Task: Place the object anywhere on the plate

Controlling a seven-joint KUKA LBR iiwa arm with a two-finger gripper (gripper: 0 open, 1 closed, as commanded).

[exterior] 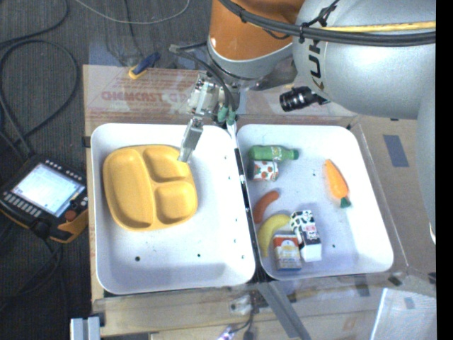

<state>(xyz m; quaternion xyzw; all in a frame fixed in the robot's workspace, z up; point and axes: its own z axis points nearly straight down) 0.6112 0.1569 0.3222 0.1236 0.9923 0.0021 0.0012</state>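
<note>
Plate (150,187), yellow and sectioned, sits bare in the left bin (113,261) beneath the gripper (187,147), whose fingers pinch narrow on nothing visible, while candidate objects lie in the right bin (368,190).

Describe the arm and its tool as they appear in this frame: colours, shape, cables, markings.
The arm is bulky and rounded, silver-grey, with a broad orange band above the wrist. Dark letters run down the grey shell, cut off by the band. Black cables and a yellow stripe cross its top, and a black connector juts out below. The tool is slim, pale grey metal, with small green parts near its mount.
</note>
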